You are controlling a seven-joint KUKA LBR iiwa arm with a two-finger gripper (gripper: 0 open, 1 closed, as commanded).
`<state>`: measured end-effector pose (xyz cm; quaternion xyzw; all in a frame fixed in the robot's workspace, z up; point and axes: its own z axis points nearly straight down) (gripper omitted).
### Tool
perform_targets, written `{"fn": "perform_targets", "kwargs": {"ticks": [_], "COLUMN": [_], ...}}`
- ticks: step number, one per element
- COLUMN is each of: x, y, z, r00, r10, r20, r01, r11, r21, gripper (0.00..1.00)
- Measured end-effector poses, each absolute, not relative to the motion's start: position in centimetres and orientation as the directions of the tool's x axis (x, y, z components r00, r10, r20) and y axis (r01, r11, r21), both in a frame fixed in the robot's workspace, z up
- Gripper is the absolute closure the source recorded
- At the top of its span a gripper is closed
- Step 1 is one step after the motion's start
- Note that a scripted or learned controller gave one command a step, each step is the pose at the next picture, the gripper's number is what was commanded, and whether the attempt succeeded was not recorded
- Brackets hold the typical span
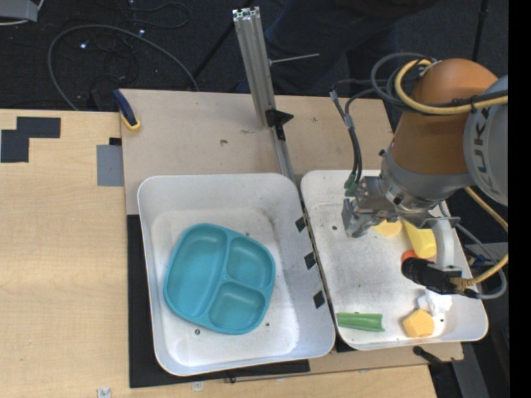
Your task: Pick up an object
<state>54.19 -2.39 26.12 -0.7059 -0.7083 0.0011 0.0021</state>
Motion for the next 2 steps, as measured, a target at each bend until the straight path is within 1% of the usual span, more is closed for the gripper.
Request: {"fn": "perform_targets", "kwargs": {"ticks": [1, 2], "x": [52.8, 53.2], "y": [3.0, 7.4], "z": [25.6, 24.4], "r00": [-0.005, -0.004], "r10": [1.0, 1.0], "r20": [0.002, 0.001], "r01": [1.0, 1.0], "r11": [0.005, 0.004], "r21": [-0.005, -0.007], "gripper": [1.0, 1.0]}}
